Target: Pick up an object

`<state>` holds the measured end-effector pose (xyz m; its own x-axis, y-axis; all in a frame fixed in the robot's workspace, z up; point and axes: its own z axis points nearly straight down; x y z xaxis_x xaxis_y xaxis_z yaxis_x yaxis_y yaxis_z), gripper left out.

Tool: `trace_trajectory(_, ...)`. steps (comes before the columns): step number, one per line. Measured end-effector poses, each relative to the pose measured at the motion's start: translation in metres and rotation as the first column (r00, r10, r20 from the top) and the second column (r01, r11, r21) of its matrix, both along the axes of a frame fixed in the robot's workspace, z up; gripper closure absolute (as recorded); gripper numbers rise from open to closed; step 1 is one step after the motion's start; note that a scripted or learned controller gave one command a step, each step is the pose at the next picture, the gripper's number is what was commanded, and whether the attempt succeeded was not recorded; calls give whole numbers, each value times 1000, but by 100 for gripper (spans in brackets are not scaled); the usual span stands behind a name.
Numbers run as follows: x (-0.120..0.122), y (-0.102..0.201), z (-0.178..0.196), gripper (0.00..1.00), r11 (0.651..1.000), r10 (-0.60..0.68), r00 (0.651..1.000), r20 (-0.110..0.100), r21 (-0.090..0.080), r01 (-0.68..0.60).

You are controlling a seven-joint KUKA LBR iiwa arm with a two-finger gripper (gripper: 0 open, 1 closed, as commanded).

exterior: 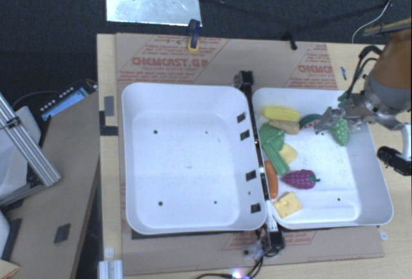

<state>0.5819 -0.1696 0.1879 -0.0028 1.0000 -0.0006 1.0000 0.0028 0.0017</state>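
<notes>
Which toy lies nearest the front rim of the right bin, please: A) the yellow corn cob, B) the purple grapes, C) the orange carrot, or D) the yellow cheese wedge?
D: the yellow cheese wedge lies closest to the right bin's front rim, below the purple grapes and beside the tip of the orange carrot; the yellow corn cob lies at the far end.

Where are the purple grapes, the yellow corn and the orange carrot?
Purple toy grape bunch (300, 178), camera view, middle of the cluster.
Yellow toy corn cob (281, 114), camera view, middle of the cob.
Orange toy carrot (271, 180), camera view, middle of its length.
</notes>
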Motion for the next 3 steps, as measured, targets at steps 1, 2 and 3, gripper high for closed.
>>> trace_trajectory(1, 67, 66, -104, 0, 1000, 9, 1000, 1, 3, -9)
trace_trajectory(2, 66, 61, -89, 100, 1000, 4, 1000, 3, 1, -4)
trace_trajectory(3, 90, 103, 5, 100, 1000, 6, 1000, 13, 1, -6)
